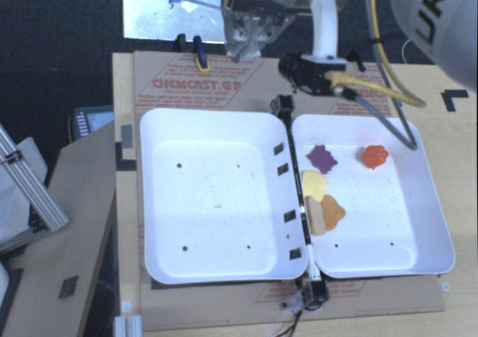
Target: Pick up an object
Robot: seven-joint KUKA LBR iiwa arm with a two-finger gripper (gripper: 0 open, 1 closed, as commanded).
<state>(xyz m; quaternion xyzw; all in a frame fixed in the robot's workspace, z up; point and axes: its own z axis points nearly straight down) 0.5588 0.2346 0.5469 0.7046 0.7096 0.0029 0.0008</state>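
My claw [245, 42] hangs high beyond the far edge of the bins, carrying nothing that I can see, so I judge the reach hasn't begun; next I must swing over the right bin [418, 253] and descend onto the purple piece [321, 157].

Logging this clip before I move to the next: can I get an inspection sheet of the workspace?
Surface: wooden bench bearing a left bin and a right bin.
Job's things: purple piece, red piece, yellow piece and orange piece, all in the right bin.
Clutter: nothing seen.
Grippers: gripper above the bench's far edge, away from the pieces.
Cables: yellow hose and grey cable over the right bin's far corner.
Surroundings: dark floor; metal rail at left.
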